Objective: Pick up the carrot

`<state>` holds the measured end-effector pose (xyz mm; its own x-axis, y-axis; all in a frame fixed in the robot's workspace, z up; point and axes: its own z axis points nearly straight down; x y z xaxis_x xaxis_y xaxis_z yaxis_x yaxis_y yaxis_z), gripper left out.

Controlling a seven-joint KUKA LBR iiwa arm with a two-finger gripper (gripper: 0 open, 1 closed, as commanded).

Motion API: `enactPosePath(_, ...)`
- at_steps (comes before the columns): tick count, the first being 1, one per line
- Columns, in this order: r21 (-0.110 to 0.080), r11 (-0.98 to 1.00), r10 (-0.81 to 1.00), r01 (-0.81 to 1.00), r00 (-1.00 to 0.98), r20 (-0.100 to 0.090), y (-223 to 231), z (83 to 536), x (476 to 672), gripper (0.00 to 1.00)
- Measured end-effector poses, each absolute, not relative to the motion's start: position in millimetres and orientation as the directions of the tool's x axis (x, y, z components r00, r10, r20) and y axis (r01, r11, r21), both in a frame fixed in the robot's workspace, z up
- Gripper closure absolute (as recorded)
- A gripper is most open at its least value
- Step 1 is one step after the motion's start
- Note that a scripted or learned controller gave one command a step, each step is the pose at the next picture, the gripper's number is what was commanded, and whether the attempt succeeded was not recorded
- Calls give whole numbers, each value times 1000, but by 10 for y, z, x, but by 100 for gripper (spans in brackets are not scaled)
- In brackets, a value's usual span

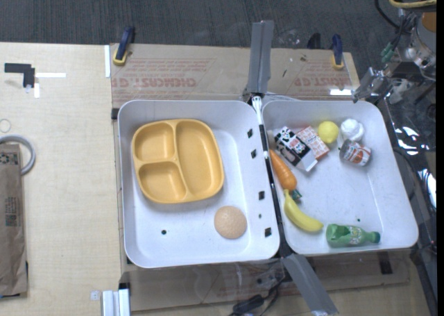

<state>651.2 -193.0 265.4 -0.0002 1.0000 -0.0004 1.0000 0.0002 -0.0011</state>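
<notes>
The orange carrot [283, 171] lies against the left wall of the right bin [395, 176], slanting from upper left to lower right. Its lower end sits close to a yellow banana [302, 214]. A black-and-white carton [291, 143] touches its upper end. My gripper [377, 85] hangs at the upper right, above the right bin's far right corner and well away from the carrot. Nothing shows in its grasp.
The right bin also holds a red-and-white box [315, 145], a lemon [327, 131], a white object [352, 128], a small can [355, 154] and a green bottle [352, 235]. The left bin [132, 238] holds a yellow divided plate [177, 160] and a tan ball [230, 222].
</notes>
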Motion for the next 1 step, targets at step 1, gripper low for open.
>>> enactPosePath(1, -3, -102, 995, 995, 102, -1, -1540, 2180, 5287, 0)
